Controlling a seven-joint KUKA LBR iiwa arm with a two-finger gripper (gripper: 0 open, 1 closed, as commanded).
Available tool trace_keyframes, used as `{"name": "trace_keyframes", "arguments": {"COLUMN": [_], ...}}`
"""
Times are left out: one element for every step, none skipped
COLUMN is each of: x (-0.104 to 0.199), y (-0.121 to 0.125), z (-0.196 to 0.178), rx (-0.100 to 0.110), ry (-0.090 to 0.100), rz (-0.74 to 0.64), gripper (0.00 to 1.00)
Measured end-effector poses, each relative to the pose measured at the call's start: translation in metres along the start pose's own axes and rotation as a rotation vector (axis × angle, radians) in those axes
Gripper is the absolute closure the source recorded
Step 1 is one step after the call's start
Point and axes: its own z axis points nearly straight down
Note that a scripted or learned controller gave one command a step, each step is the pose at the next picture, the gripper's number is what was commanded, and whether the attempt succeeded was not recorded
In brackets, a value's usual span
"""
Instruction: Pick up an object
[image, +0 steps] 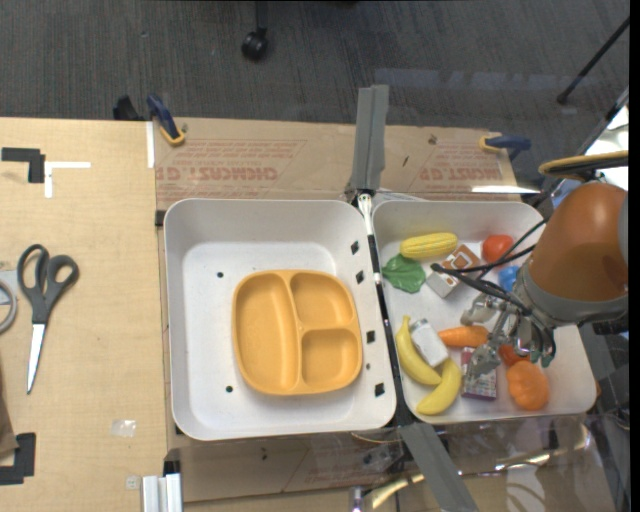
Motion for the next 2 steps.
{"name": "trace_keyframes", "arguments": {"x": [-0.075, -0.036], "y": [0.040, 0.005], "z": [0.004, 0.005], "rx": [0.001, 0.001], "ry": [0.009, 0.011], "rz": [0.170, 0.166], "gripper": [0.00, 0.00]}}
